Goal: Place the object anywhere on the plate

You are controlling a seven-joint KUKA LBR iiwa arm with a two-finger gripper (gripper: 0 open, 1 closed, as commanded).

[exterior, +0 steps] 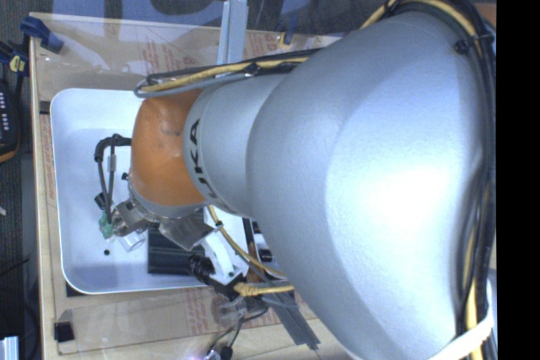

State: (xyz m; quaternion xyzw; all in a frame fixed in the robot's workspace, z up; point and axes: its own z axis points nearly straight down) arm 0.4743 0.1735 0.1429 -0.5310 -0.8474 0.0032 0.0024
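Note:
The grey arm with its orange band (164, 152) reaches in from the right and covers most of the view. Its wrist hangs low over the left white bin (72, 181). The gripper (121, 230) sits at the wrist's lower left end, close above the bin floor, with a small green part and black cables beside it. A black block (173, 253) of the gripper's body lies just right of it. A tiny dark speck (107, 253) lies on the bin floor under the gripper. The arm hides the bin's right half.
The bin's left wall and bare floor (80, 139) show to the gripper's left. A wooden bench edge (38, 181) runs along the left. A yellow cable (211, 76) runs across the arm's top. Clear plastic sheets stand behind the bin.

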